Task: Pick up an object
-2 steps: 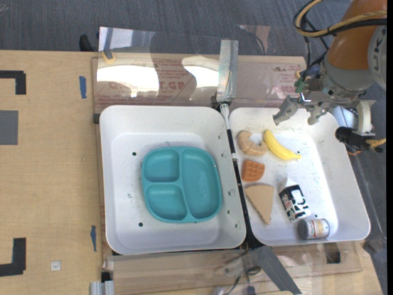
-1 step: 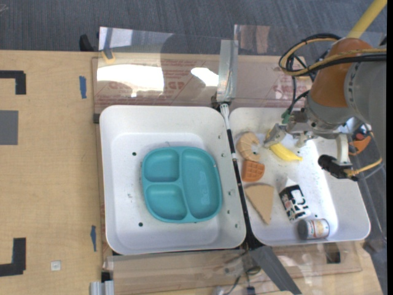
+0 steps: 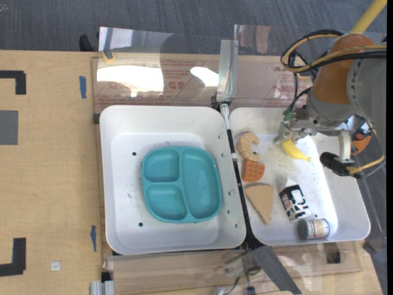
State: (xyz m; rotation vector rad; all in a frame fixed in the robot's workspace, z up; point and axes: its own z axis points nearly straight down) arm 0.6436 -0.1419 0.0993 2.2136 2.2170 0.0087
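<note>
While hanging low over the far part of the right bin [image 3: 344, 217], sits at the end of the grey arm [image 3: 362, 91]: the hand [image 3: 287, 134], just above and to the left of the yellow banana [image 3: 295, 150]. Cannot tell whether spread or pressed together; too dark and small against the wrist. Cannot tell either whether touching the banana or merely close over it. Nothing seen pinched.

Lying flat on the white floor of the right bin, near its far middle: the banana, curved, slanting down toward the right.

To the left of the banana, close to the wall between the two bins: a pale round bread piece [image 3: 248, 143]. Just beneath that, touching or nearly so: an orange waffle [image 3: 253, 169]. Nearer the camera: a tan wedge [image 3: 262, 201], point toward the near rim. Right of the wedge: a black can [image 3: 294, 202] with white lettering, lying on its side. Just beyond it toward the near right: a silver can [image 3: 314, 228], also on its side.

In the left bin [image 3: 116, 128]: a teal divided plate [image 3: 182, 183], three compartments, lying flat near the middle.

Under both bins: the tan desk [image 3: 43, 165]. Behind the bins: clear plastic panels [image 3: 159, 72], standing upright.
</note>
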